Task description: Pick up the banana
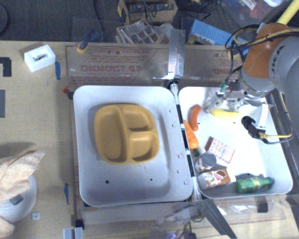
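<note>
The yellow banana (222,113) lies in the right bin (269,156) near its far edge, partly hidden under the gripper. My gripper (226,102) hangs right over it from the grey arm with the orange band (261,51). Only the banana's lower edge shows below the gripper.
In the right bin lie a red-orange sausage (194,116), a carrot (191,135), a red patterned packet (220,150), a small can (208,160), a snack box (215,177) and a green bottle (253,183). The left bin (89,183) holds a yellow divided tray (125,133). A black cable (251,126) loops beside the gripper.
</note>
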### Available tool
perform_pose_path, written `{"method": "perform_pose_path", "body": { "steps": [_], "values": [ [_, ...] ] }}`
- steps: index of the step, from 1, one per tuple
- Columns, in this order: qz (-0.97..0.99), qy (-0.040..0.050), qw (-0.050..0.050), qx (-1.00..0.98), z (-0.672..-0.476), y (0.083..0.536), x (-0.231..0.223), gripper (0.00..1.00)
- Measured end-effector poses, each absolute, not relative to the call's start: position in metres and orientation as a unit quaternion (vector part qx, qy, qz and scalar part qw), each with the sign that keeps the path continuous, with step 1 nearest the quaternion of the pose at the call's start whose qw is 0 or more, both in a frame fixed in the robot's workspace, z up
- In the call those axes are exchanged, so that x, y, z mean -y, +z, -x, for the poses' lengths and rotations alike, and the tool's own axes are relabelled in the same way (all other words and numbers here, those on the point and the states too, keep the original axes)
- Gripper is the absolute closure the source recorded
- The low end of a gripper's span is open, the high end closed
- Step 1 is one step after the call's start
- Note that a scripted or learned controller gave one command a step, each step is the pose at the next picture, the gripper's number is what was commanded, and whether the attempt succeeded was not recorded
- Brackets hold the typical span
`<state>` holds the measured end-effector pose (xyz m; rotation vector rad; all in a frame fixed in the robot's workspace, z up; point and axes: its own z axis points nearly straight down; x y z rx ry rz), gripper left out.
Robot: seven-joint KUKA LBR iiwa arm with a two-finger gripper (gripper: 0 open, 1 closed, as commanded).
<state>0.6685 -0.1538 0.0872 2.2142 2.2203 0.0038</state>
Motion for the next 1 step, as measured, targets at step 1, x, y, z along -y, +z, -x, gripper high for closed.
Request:
{"method": "perform_pose_path", "body": {
  "steps": [1],
  "values": [
    [-0.705, 0.0024, 0.005, -0.709, -0.6702, 0.0991, 0.1525, 1.0]
  ]
}}
